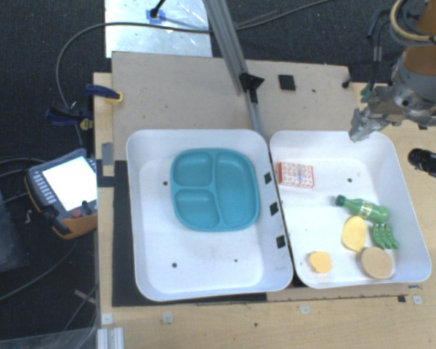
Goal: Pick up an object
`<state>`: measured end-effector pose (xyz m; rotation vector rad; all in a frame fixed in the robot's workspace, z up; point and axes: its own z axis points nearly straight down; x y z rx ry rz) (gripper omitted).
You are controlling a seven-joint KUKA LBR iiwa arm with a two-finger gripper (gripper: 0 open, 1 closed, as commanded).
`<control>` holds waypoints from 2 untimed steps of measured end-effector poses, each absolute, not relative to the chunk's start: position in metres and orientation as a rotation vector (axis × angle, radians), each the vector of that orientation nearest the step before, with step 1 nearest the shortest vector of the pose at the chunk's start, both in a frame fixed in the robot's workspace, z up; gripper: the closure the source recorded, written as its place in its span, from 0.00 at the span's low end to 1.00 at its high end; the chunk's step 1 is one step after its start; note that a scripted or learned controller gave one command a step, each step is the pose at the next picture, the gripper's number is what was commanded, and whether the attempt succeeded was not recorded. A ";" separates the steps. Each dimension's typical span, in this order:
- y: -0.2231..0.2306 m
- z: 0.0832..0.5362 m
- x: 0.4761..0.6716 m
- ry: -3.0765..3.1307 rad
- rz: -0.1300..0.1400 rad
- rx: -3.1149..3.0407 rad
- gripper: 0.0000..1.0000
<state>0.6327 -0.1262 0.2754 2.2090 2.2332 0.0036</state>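
Note:
The right bin (400,167) holds a small red-and-white box (296,174) near its far left, a green bottle (363,208), a yellow piece (354,233), a green toy (384,235), a tan round disc (377,262) and a small orange-yellow piece (320,262). My gripper (362,125) hangs above the bin's far right rim, well clear of all these objects. Nothing shows between its fingertips.
The left bin (149,267) carries a teal divided plate (214,189). A slanted metal pole (229,38) crosses the bench behind the bins. Black blocks (286,82) lie on the board. A teach pendant (65,191) sits off the bench at left.

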 end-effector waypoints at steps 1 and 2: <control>-0.070 0.259 0.635 2.233 0.004 2.210 1.00; -0.016 0.244 0.639 2.233 0.003 2.210 1.00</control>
